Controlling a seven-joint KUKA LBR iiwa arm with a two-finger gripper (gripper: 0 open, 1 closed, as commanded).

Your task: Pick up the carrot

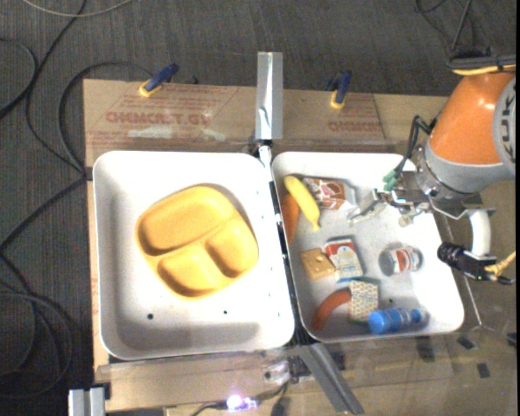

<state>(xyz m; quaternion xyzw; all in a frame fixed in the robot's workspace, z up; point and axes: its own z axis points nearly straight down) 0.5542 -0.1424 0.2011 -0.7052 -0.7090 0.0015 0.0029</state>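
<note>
0 progress on the grasp: your gripper [368, 206] hangs over the right bin's [451, 315] far edge, fingers spread, nothing between them. Carrot [289, 217] lies against its left wall, untouched.

A: What sits in the left bin [113, 258]?
B: A divided plate [198, 239], near its middle.
A: And the right bin [446, 315]?
B: A banana [302, 201] at the back left, the carrot [289, 217] just beside it against the left wall, a can [400, 259] right of centre, a bottle [397, 320] at the front.
</note>
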